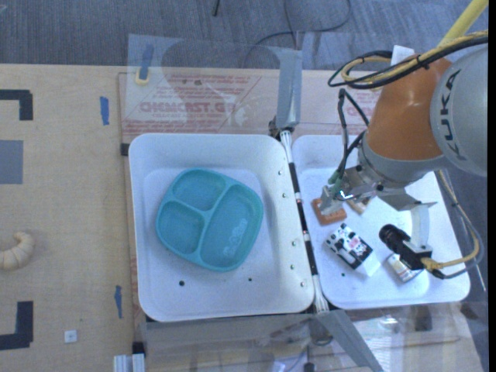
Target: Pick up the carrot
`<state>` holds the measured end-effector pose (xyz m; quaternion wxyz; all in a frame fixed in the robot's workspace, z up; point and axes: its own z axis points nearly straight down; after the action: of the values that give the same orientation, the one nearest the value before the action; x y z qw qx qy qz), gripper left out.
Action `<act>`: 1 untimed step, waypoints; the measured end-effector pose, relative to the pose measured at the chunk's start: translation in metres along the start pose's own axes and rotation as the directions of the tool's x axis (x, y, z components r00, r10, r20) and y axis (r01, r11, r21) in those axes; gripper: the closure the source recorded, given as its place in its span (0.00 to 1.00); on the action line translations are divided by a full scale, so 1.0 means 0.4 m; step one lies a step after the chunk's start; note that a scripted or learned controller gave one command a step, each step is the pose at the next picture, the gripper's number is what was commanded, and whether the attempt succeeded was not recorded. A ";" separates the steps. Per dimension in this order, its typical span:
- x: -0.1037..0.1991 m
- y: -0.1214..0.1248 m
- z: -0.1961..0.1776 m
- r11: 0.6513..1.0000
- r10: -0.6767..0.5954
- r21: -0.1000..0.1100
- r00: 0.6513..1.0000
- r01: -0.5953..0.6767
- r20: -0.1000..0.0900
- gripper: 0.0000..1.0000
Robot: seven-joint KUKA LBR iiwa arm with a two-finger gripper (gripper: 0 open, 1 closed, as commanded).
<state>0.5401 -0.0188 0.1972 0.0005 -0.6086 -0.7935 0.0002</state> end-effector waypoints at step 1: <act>-0.041 0.006 -0.017 0.943 -0.334 -0.004 0.943 0.334 0.004 1.00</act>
<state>0.5467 -0.0339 0.2042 -0.0020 -0.4653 -0.8852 -0.0009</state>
